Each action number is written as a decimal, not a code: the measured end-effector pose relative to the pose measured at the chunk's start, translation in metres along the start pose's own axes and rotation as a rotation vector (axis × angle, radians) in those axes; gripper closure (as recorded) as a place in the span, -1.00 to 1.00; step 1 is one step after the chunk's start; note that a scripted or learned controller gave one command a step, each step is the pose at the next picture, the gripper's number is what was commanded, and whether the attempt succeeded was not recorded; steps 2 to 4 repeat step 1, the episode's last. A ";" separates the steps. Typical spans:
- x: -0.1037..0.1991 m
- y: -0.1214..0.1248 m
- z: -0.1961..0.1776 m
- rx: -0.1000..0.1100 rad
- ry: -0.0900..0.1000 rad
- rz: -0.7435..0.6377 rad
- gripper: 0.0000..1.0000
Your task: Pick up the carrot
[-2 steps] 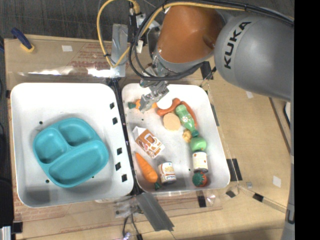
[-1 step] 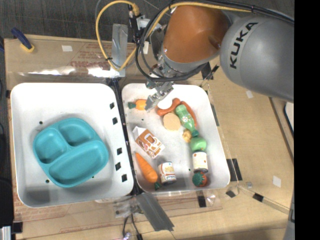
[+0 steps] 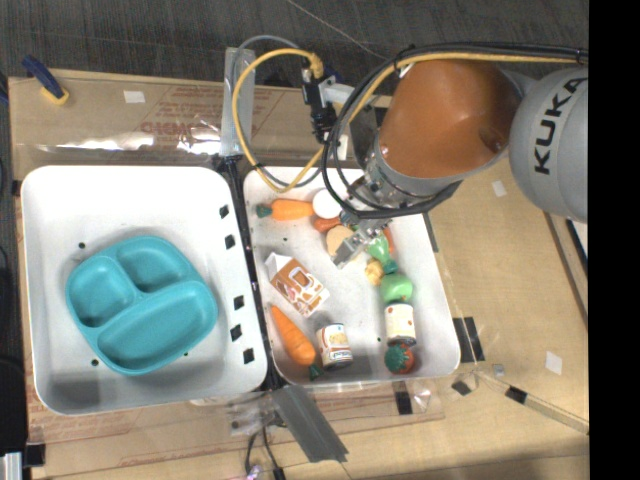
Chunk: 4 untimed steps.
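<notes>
We see the carrot (image 3: pixel 293 336) lying in the right bin (image 3: pixel 437 298) near its front-left corner, probably light, stiff and smooth, best gripped across its thick middle, while we cannot tell how the jaws stand.

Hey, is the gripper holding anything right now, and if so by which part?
Cannot be told. The gripper sits low in the right bin among the toy food, apart from both carrots; the arm hides what it touches.
</notes>
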<state>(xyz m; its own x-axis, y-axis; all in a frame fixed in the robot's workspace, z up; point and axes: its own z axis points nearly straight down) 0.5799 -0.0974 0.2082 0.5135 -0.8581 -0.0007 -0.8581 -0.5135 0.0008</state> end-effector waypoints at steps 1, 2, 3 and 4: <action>-0.003 -0.003 -0.009 0.001 -0.003 -0.007 1.00; -0.003 -0.003 -0.009 0.001 -0.003 -0.007 1.00; -0.003 -0.003 -0.009 0.001 -0.003 -0.007 1.00; -0.003 -0.003 -0.009 0.001 -0.003 -0.007 1.00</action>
